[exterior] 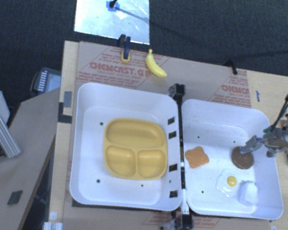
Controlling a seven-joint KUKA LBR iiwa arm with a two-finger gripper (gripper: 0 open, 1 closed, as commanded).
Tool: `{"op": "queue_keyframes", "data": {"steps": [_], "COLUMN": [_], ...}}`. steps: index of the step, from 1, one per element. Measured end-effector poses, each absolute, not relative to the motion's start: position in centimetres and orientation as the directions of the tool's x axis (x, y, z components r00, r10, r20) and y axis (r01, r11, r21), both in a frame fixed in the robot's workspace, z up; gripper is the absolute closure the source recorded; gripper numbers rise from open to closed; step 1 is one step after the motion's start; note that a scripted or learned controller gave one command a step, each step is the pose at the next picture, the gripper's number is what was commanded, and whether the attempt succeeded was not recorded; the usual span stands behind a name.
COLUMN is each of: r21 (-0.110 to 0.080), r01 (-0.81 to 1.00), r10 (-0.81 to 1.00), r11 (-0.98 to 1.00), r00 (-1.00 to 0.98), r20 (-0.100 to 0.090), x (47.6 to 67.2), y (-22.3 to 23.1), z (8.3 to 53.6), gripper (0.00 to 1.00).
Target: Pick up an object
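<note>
from my remote station i watch the gripper (248, 149) hang over the right bin (222, 113), low above a brown disc (242, 160) that sits by that bin's right wall. the tip overlaps the disc's upper edge, and i cannot tell how the gripper is set from this slanted view; nothing is visibly held.

the disc is the nearest thing to pick. it lies directly under and slightly toward the bin's near edge from the tip, so i judge the coming move to be a short drop, not a reach. the disc is round and flat with no long axis, so wrist angle should matter little; its flatness may make it hard to catch.

also in the right bin: an orange piece (196, 157) toward the bin's centre, well apart from the disc; a fried egg (228, 182) just beside the disc on the near side; and a white lump (248, 192) touching or almost touching the egg, near the bin's near right corner.

the left bin (91, 100), touching the right bin's left wall, bears a yellow tray (132, 148). a banana (155, 66) lies on the cardboard beyond it.
</note>
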State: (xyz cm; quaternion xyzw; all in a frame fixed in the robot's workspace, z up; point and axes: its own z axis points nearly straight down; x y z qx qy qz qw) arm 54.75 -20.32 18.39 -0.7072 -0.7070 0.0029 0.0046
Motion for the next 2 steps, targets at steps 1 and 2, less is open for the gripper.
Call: {"op": "queue_keyframes", "data": {"steps": [1,2], "r21": [0.001,0.000], "r01": [1.000,1.000], "r10": [1.000,1.000], "r11": [0.003,0.002], "r00": [-0.003,-0.002], "r20": [0.000,0.000], "x": [55.1,54.7], "y": [-20.3,-20.2], "z": [19.0,14.9], "gripper": [0.00,0.00]}}
